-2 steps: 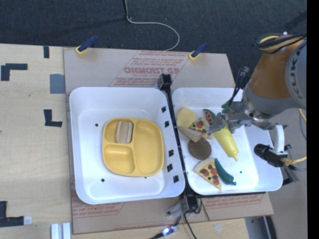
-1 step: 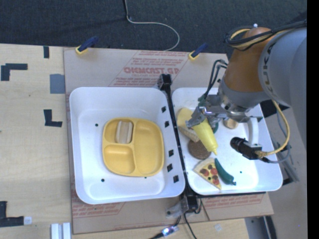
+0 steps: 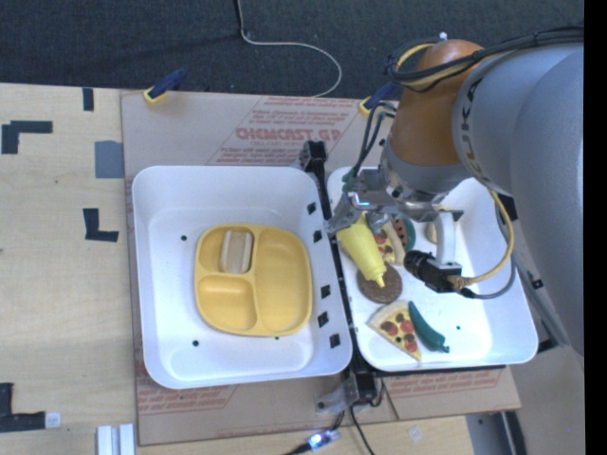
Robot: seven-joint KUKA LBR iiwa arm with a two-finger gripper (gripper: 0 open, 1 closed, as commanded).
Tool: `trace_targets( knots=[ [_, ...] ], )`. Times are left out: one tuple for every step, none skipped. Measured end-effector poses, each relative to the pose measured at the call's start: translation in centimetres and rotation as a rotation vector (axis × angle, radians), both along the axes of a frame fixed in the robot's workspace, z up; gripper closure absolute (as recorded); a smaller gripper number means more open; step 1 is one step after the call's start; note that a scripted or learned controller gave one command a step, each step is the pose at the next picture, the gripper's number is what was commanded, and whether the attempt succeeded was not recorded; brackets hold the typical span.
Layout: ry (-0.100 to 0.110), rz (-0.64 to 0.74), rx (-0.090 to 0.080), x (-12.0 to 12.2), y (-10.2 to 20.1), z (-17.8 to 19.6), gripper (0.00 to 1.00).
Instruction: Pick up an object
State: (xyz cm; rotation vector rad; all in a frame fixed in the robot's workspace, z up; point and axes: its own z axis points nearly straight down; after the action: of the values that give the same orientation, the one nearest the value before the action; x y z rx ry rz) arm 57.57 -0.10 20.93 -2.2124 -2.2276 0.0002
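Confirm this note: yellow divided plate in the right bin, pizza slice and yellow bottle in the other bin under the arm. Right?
Wrong on one point: the camera view shows the plate in the left bin. The pizza slice and bottle lie in the right bin, under the arm.

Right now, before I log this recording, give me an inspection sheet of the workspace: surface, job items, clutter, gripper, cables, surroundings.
Surface: cardboard sheet under two white bins, left bin and right bin.
Job's things: in the right bin, a yellow mustard bottle, a brown round cookie, a pizza slice and a green pepper.
Clutter: yellow divided tray in the left bin, with a tan piece in its upper left compartment.
Gripper: gripper low over the right bin, beside the mustard bottle; finger state unclear.
Cables: white cable on the dark floor; yellow cable looping off the arm.
Surroundings: dark carpet, yellow and blue clamp at the cardboard's corner.
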Motion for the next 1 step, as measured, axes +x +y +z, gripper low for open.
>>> trace_targets(
  knots=[
    [-0.002,0.001,0.001,1.45,6.05,1.77,1.0]
  ],
)
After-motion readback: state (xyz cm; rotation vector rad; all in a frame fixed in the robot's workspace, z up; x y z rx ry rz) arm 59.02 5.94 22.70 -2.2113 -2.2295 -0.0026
